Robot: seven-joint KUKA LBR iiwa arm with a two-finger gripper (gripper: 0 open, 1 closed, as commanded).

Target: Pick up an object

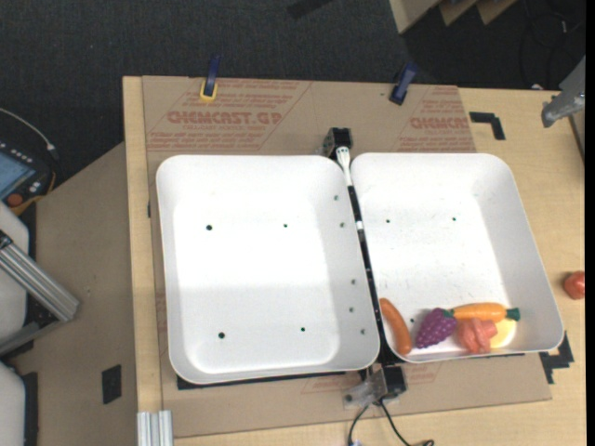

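Grey arm part [564, 107] at right edge | toys [451, 325] in right bin [437, 193]

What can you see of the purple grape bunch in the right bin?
The purple grape bunch looks like a small plastic toy, a knobbly cluster of rounded lobes, glossy, broader at its upper right and tapering toward the lower left. It lies flat on the floor of the right bin, near the front wall, in a huddle of toy food. The orange sausage-shaped piece sits close on its left; the red piece on its right appears to touch it.
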